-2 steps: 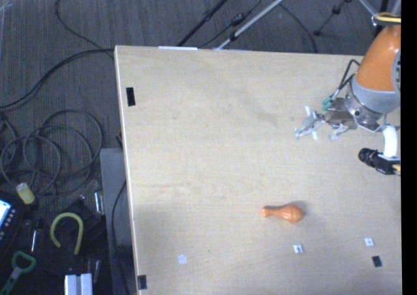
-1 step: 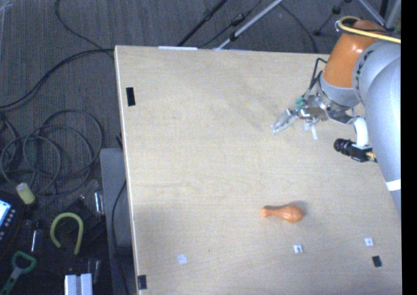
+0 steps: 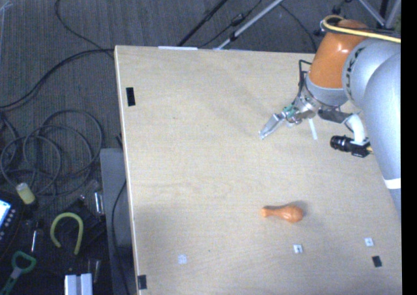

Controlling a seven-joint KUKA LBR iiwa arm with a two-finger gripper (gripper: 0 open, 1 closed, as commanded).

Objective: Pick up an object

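Pale wooden tabletop [image 3: 195,157] seen from above, with one orange object and a robot arm over it.

Near the tabletop's front right lies a small orange object [image 3: 284,213] — pear-shaped, resting flat, its long axis running left to right, narrow end pointing left and rounded bulb on the right. Bare wood surrounds it on every side, and the front edge is the nearest one. Well apart, toward the back right, the grey arm [image 3: 374,92] with its orange band reaches in, its pincer [image 3: 273,124] pointing left and down above the wood, gripping nothing; whether its tips are parted cannot be told. Small dark and white markers dot the surface. Left of the tabletop, dark carpet [image 3: 58,40] carries looped black cables [image 3: 49,150].
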